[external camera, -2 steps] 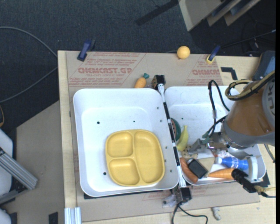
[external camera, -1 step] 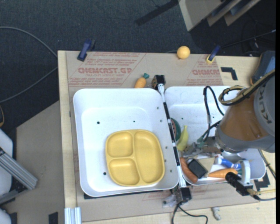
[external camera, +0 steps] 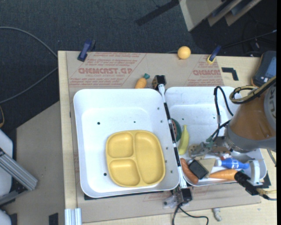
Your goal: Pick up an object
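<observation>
Gripper [external camera: 203, 148] low in the right bin [external camera: 197, 99], finger state impossible to tell; best centred squarely over the banana [external camera: 184, 139] before closing

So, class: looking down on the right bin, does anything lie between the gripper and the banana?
Nothing visible does. The gripper sits low in the right bin, just right of the banana, with bare white floor between them. The carrot and black block lie nearer the front, off that line.

We look down on a plywood bench [external camera: 131, 70] standing on dark carpet [external camera: 39, 26], a black cable [external camera: 30, 37] trailing across the floor and pale furniture [external camera: 210, 11] at the top edge.
</observation>
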You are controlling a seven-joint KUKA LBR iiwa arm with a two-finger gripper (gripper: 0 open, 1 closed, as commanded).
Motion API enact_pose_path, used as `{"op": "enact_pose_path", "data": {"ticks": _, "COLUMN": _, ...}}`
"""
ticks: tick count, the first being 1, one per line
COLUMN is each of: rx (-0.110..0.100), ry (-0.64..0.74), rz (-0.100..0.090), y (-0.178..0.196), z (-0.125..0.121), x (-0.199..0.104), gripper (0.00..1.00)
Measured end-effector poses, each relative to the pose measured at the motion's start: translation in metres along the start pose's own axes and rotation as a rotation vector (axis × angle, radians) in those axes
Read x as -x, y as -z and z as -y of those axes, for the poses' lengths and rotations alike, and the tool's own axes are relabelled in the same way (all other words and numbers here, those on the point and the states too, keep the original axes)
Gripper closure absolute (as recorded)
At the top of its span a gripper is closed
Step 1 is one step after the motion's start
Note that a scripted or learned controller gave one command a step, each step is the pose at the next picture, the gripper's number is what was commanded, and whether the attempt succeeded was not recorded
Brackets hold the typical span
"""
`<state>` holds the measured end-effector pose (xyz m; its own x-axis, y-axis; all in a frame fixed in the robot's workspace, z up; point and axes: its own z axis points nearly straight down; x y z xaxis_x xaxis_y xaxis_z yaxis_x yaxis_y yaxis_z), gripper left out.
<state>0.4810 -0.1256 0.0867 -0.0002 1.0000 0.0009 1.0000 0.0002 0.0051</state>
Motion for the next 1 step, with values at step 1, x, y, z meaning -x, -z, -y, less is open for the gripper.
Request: {"op": "enact_pose_path", "data": {"ticks": 1, "rx": -0.001, "ry": 0.000, "rz": 0.003, "y": 0.1287, "z": -0.0668, "x": 0.0469, "gripper": 0.00}}
